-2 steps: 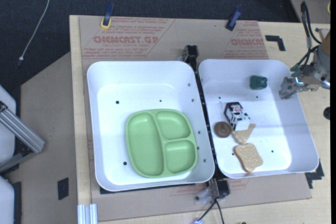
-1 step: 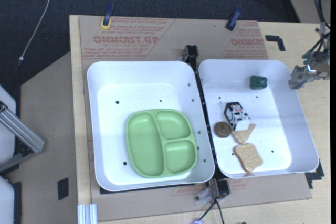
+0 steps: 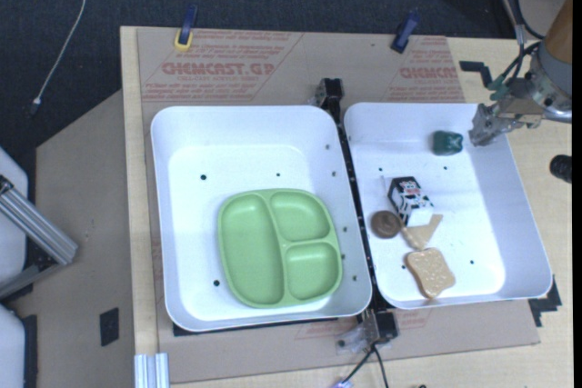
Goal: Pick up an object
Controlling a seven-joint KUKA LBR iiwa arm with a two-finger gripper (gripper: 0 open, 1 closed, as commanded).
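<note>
Nearest the camera, in the right bin, a toast-shaped slice lies flat by the near wall; it looks like a light toy piece, probably rigid plastic or firm foam, and being so thin it would be hard to pinch except across its edges. Just beyond it, and touching or nearly touching, sits a pale tan wedge, with a brown round disc just to its left, close to the wall between the bins; both lie low and flat and would likely slip out of a shallow grip. A little farther stands a small black-and-white block, taller than its neighbours, stiff by the look of it, and the easiest to close on across its short sides. In the left bin a green divided plate rests toward the near right; it is broad and smooth, best taken by its rim if at all. Farther back in the right bin, near the far right corner, a small dark green lump lies apart from the cluster; it seems light and compact, and a grasp across its middle should do. Just beside it to the right, the gripper hangs over the bin's far right edge, and whether the jaws are wide or narrow I cannot tell, as they are too small and blurred.
</note>
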